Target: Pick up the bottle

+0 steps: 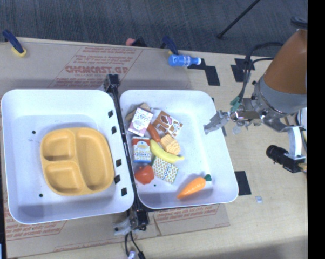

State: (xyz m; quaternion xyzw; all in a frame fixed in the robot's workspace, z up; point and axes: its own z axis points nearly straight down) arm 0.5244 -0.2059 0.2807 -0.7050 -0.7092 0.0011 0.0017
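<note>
We've got a tan bench [270, 220] over dark carpet [151, 9], blue bottle [183, 61] behind the bins, gripper [212, 124] state unclear.

The right bin [219, 161] has its right rim just below and left of the gripper [212, 125]. Inside it, to the gripper's left, lies a cluster: a white packet [140, 121], a brown-and-white packet [167, 123], a cracker [170, 144], a banana [163, 151], a small blue-labelled carton [142, 151], a patterned packet [166, 171] and a tomato [144, 175]. A carrot [193, 186] lies apart from the cluster, below the gripper. The left bin [11, 144], well to the gripper's left, holds a yellow divided tray [76, 160]. Both bins rest on cardboard [92, 63]. A blue clamp [13, 43] sits at the far upper left.
</note>
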